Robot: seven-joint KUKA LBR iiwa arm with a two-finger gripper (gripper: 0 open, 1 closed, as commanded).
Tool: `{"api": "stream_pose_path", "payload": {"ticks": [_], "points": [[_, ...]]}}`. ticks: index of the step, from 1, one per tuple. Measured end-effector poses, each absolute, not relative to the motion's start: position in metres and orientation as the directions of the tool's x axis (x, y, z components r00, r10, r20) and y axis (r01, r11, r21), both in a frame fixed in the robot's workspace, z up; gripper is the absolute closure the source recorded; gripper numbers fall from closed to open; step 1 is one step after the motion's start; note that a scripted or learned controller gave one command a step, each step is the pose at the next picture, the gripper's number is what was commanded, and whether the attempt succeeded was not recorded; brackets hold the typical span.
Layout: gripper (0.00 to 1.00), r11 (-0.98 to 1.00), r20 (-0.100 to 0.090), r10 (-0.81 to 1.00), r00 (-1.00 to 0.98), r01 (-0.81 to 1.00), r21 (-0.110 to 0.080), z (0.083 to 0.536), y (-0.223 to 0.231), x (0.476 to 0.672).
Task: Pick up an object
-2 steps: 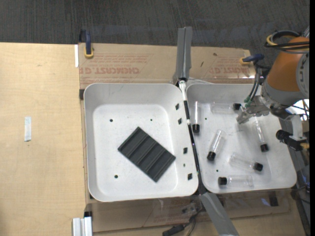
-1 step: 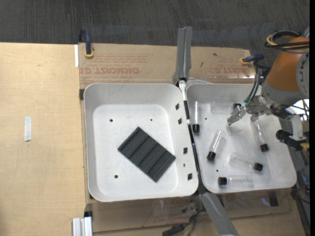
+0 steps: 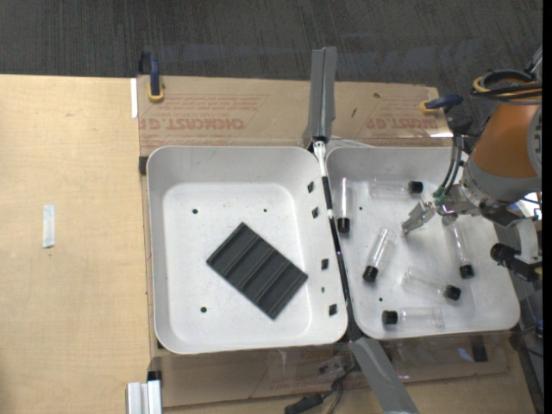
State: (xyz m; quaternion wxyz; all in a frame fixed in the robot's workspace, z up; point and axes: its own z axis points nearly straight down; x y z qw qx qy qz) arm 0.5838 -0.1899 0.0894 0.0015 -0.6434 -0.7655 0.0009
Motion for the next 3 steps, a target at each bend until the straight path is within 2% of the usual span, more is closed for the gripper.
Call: {"api": "stream_pose_path", "payload": {"ticks": [1,2,3], "points": [[0.00,0.254,-0.001,0.967,-0.254,0.967,-0.001,0.169,-0.193,0.659],[0.00,0.262,0.001,0.965,-0.262,0.965,-0.003,0.089,-0.148,0.590],[1.00,0.257,0.002,0.966,-0.257,0.966,-0.005,0.096,-0.150,0.590]]}}
